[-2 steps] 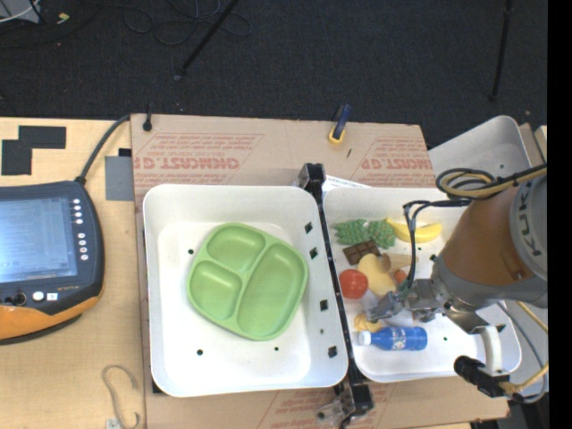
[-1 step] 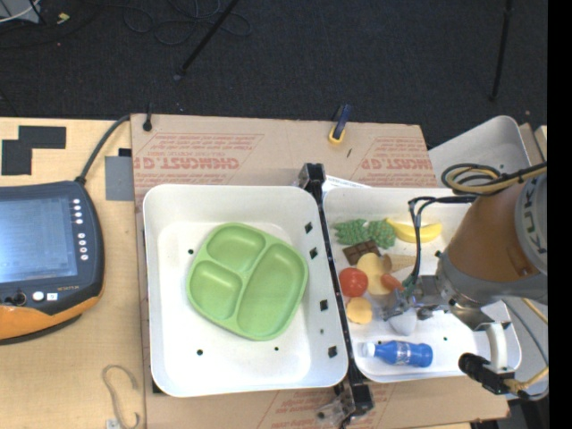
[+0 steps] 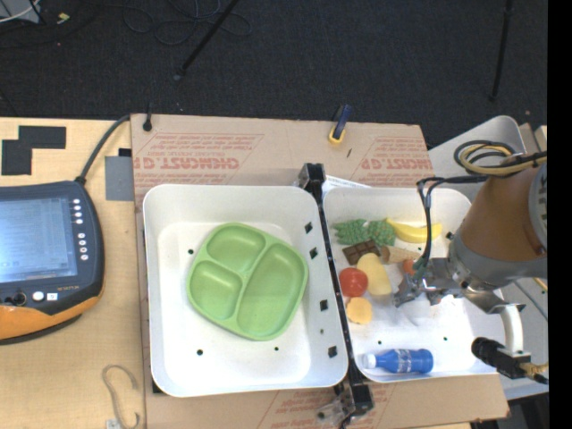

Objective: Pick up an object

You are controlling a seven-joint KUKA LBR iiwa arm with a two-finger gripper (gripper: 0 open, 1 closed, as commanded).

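Cardboard-covered bench (image 3: 223, 150) against dark floor, tablet (image 3: 40, 248) at left. Left bin (image 3: 170, 329) holds a green plate (image 3: 248, 280). Right bin (image 3: 447, 351) is crowded top-left with toy food: tomato (image 3: 354, 281), banana (image 3: 411, 231); blue bottle (image 3: 399, 361) by the near edge. Gripper (image 3: 413, 293) low beside the food, finger state cannot tell.

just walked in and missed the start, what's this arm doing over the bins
A grey arm with an orange band is reaching from the right into the right white bin, its two-finger gripper low among small toy foods. Close by lie a red tomato, a pale yellow piece, a yellow banana and a green leafy piece; a blue bottle lies at the front. Nothing is visibly held. The left bin holds a green divided plate.
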